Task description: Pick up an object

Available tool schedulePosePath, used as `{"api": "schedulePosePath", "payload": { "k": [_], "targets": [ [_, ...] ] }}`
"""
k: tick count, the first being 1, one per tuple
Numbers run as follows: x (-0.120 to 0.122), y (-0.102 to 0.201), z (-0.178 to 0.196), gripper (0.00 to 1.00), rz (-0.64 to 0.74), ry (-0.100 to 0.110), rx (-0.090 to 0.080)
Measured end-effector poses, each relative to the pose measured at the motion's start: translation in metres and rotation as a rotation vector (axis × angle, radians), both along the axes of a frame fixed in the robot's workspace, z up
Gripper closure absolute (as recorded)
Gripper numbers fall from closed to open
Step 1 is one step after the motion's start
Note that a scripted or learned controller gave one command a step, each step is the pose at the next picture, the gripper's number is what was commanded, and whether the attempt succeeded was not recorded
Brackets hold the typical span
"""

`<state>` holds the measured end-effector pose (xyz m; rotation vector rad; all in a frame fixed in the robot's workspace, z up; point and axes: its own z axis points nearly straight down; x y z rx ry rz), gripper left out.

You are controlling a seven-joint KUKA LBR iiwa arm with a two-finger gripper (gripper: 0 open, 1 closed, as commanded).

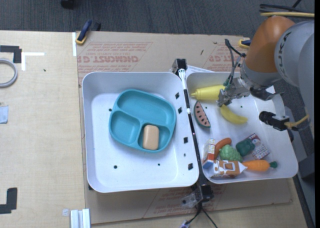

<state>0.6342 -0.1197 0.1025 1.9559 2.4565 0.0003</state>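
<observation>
The arm is lowered into the right bin, its gripper set just above the banana; whether the jaws are apart cannot be told. The banana looks light, smooth and curved, best gripped across its middle.

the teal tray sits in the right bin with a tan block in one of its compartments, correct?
Not quite: the camera view shows the teal tray in the left bin, not the right one. The rest holds: a tan block lies in one of its compartments. The right bin holds the toy foods, such as the banana and carrot.
</observation>
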Motion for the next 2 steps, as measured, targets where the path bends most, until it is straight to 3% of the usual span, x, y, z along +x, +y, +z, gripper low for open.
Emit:
{"api": "schedulePosePath", "payload": {
  "k": [1, 2],
  "targets": [
    [0.0, 0.0, 0.0, 0.0, 0.0, 0.0, 0.0],
    [0.0, -0.001, 0.01, 1.0, -0.002, -0.002, -0.001]
  ]
}}
